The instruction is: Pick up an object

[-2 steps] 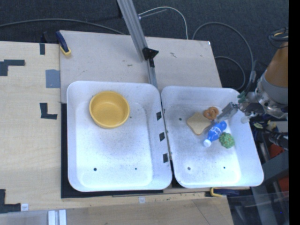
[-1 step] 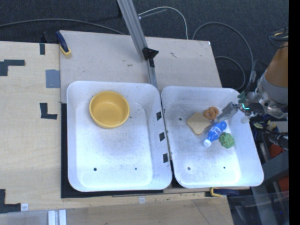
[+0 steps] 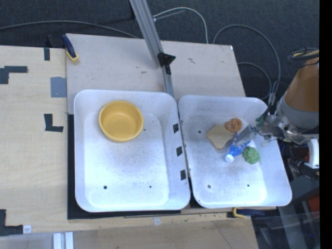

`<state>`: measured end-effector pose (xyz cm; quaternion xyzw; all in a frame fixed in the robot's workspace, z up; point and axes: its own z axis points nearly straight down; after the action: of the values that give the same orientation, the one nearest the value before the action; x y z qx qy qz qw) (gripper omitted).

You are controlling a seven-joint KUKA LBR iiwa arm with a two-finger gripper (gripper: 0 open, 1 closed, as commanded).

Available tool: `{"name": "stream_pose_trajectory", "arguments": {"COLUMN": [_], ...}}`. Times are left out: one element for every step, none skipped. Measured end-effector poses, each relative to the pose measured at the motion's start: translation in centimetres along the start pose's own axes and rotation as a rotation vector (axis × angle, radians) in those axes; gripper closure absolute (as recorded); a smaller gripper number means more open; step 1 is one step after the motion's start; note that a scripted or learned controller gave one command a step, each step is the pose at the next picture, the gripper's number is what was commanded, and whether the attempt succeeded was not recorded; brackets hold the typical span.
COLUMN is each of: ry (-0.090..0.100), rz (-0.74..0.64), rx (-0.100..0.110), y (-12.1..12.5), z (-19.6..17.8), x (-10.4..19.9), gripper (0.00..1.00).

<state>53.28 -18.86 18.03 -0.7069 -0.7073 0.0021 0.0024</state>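
So there are two shallow white plastic bins side by side on the desk. The left bin [image 3: 88, 191] has a round yellow plastic bowl [image 3: 121, 120] sitting upright near its far left corner. The right bin [image 3: 207, 196] has a little cluster toward its right edge: a flat tan bread-slice-shaped toy [image 3: 219, 136], a small round brown pastry-looking thing [image 3: 234, 124] touching its far side, a small blue and white bottle [image 3: 233, 152] lying tilted, and a bumpy green ball-like object [image 3: 251, 155] just beside it. The grey arm with the orange band [image 3: 303, 90] comes in over the right edge, and the end effector [image 3: 248, 134] hangs right above the bottle. Honestly can't tell how it's set or whether it has anything.
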Motion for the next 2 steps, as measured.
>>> {"name": "stream_pose_trajectory", "arguments": {"ry": [0.000,-0.010], "rz": [0.000,0.000], "rx": [0.000,-0.022], "y": [0.3,0.8], "z": [4.6,8.4], "x": [-0.5,-0.8], "gripper": [0.00,0.00]}}
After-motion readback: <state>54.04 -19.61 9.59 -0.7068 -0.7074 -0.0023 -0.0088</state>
